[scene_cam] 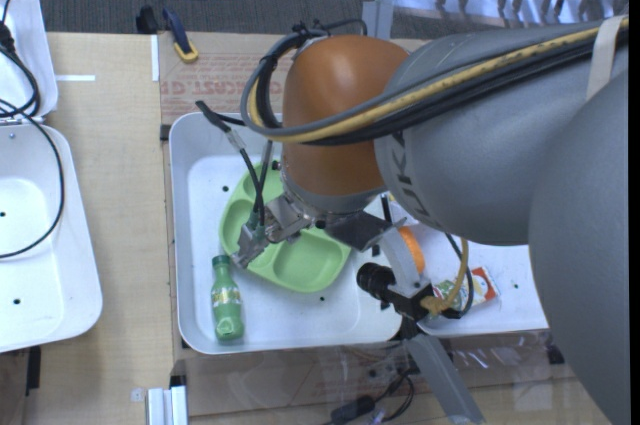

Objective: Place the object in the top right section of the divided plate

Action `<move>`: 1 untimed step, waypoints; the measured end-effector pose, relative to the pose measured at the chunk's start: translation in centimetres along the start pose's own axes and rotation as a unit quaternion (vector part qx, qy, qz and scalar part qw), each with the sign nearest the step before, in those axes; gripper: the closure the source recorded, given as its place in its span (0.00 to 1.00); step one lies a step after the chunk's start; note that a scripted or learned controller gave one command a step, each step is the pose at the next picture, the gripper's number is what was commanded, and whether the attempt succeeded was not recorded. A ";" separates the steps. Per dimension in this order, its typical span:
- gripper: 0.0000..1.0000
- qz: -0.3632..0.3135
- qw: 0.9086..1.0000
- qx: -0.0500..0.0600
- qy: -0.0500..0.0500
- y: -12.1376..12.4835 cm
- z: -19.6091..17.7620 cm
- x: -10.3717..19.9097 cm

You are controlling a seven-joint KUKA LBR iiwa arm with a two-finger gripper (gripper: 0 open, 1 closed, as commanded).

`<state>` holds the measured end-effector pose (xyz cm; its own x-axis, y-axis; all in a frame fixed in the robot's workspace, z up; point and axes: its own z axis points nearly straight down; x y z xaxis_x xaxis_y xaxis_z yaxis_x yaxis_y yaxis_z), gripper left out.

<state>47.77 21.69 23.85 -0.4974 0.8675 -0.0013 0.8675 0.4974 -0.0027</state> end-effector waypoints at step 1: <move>0.00 -0.112 0.994 0.001 0.001 -1.7 8.5 -3.0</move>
<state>47.73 18.20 15.36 -0.6774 0.7356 0.0006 0.7356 0.6774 -0.0041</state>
